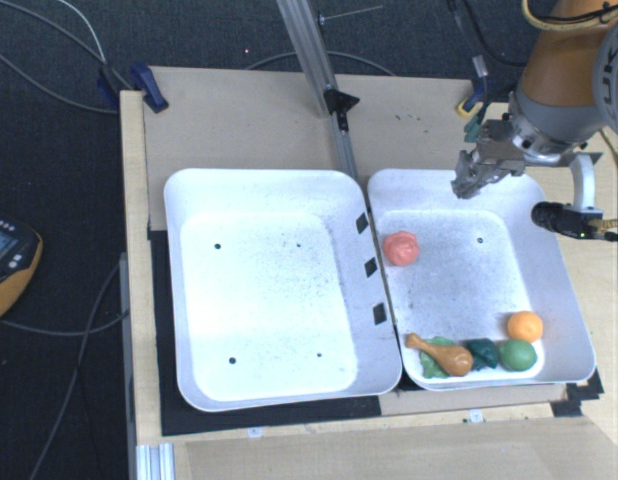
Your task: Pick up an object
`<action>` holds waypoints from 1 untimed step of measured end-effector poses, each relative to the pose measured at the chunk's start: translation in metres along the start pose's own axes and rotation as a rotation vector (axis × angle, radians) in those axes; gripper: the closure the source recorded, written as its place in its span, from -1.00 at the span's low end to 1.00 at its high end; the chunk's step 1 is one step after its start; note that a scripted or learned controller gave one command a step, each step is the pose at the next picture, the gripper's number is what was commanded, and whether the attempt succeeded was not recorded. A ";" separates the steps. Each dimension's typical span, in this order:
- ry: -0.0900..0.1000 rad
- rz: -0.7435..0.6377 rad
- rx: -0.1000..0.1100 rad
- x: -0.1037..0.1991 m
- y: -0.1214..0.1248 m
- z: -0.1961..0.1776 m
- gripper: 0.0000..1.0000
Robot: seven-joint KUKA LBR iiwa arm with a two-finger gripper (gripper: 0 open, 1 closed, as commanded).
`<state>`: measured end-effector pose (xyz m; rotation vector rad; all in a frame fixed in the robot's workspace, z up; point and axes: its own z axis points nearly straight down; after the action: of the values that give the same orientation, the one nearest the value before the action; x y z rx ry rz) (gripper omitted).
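— What's sitting around the bench?

— A handheld pendant (pixel 9 258) is lying at the far left on the dark floor, orange and black, partly cut off by the edge. Black cables (pixel 64 28) are looping across the floor above it.

— And on the bench itself?

— Blue clamps are gripping its back edge — one (pixel 149 86) at the left corner, another (pixel 476 96) toward the right. A metal rail (pixel 307 43) is slanting down from the top to the gap between the bins.
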<state>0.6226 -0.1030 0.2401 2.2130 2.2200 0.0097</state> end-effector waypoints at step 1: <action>-0.001 0.009 0.009 -0.067 -0.034 -0.001 1.00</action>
<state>0.5887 -0.1699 0.2405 2.2267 2.2145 -0.0012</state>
